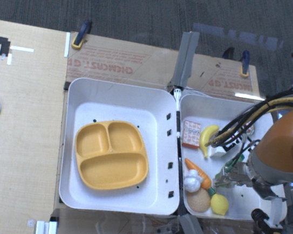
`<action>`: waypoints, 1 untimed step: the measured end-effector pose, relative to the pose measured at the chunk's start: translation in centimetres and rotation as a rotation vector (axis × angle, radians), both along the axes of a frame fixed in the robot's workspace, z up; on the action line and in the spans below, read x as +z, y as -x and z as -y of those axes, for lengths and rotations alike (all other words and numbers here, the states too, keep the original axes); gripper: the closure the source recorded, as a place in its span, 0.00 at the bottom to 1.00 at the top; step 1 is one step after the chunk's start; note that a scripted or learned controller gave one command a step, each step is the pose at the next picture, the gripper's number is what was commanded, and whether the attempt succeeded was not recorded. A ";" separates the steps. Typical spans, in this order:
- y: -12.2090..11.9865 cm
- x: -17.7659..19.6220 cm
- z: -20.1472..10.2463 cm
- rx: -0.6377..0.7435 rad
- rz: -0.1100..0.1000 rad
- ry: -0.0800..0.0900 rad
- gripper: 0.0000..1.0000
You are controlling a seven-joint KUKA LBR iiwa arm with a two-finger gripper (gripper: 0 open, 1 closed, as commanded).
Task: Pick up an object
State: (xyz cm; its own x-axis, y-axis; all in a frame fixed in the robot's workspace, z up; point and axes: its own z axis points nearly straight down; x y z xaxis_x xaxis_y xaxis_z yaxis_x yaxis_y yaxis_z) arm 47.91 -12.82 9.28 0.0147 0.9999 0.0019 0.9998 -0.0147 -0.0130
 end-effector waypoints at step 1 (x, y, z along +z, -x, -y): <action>0.2 -0.4 -1.4 -0.084 0.007 0.002 1.00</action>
